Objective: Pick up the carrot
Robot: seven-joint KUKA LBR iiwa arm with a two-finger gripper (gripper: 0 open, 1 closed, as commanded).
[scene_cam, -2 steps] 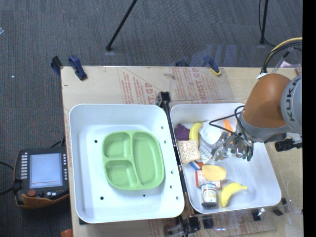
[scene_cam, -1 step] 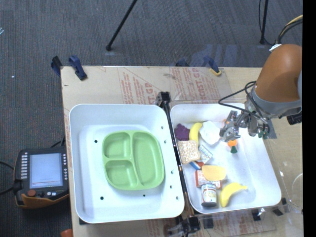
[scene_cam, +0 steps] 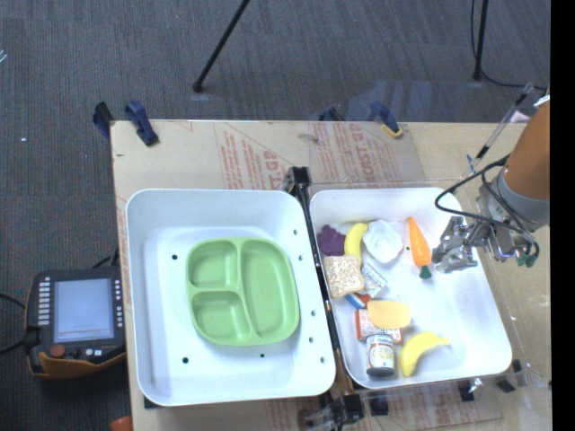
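- Nearest the camera, at the front of the right bin [scene_cam: 499,344], stand a small jar [scene_cam: 381,355] and a banana [scene_cam: 420,351].
- Behind them lie a yellow-orange piece [scene_cam: 389,313], a cracker square [scene_cam: 342,276], a second banana [scene_cam: 356,240], a purple bunch of grapes [scene_cam: 331,240] and a white lump [scene_cam: 384,240].
- Left bin [scene_cam: 144,241] carries a green divided plate [scene_cam: 243,291].
- Carrot [scene_cam: 419,242] lies in the right bin's back half, just right of the white lump, orange body pointing away from the camera and green tip toward it, so its long axis runs roughly front to back.
- Gripper [scene_cam: 454,251] sits just beside the carrot, on its right, low over the bin floor; nothing shows between its fingers, and I cannot tell whether they are spread or closed.
- Judging from this, the coming move turns on a short shift left so the fingers straddle the carrot across its narrow width.
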